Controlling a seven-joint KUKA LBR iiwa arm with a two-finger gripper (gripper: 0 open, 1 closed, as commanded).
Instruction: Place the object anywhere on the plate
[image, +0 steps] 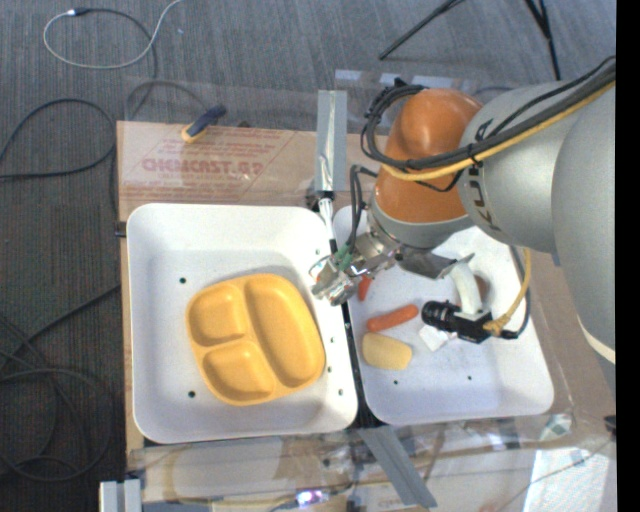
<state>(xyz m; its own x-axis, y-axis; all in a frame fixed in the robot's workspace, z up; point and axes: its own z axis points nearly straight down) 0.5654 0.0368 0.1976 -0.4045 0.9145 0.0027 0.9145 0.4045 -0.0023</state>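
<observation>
Camera view, left bin (150, 235): it holds the yellow plate (255, 335), a three-compartment dish lying flat near the bin's middle, turned a little askew. No food lies in its compartments, so the placing is not yet done.

Camera view, right bin (490, 395): this looks like the supply side. An orange carrot-shaped piece (392, 318) lies near its left wall, and a pale yellow lump (386, 351) sits just nearer than it. A white piece (466, 287) lies farther right.

Gripper (333, 283): it hangs over the wall where the two bins meet, pointing toward the left bin. I cannot tell whether it is released or clenched.

Task's thing: a small red piece (364, 288) sits just right of the gripper, on the right bin's side of the wall. It is probably the object. The view does not show whether it is grasped or merely lies beside the tool.

Arm (530, 150): it reaches in from the right, and its orange band sits above the far part of the right bin. That posture suits a carry across the wall toward the plate.

Writing: a cardboard sheet (220, 175) lies beyond the left bin. It bears faint red lettering that reads roughly "CHEMCAST", and the letters after that are unclear.

Risk: the shared wall lies under the gripper, so a low carry could catch on it.
</observation>
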